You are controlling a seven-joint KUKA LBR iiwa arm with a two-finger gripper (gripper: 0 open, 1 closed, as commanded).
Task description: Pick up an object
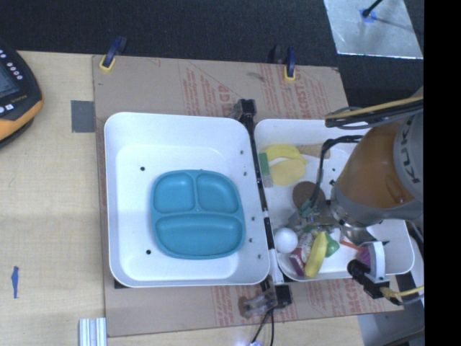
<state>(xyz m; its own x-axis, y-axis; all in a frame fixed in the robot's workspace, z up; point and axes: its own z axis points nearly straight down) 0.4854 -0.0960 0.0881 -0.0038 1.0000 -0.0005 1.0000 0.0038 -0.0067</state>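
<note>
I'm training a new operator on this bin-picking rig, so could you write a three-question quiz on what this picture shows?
1. True or false: the blue three-compartment plastic plate lies in the right white bin.
2. Which item lies nearest the wall that divides the two bins?
A. small white ball
B. yellow banana-shaped toy
C. round brown disc
3. Fill in: the grey arm with the orange band hangs over the ____ bin.

Key: 1 false, it lies in the left white bin; 2 A; 3 right.
</note>
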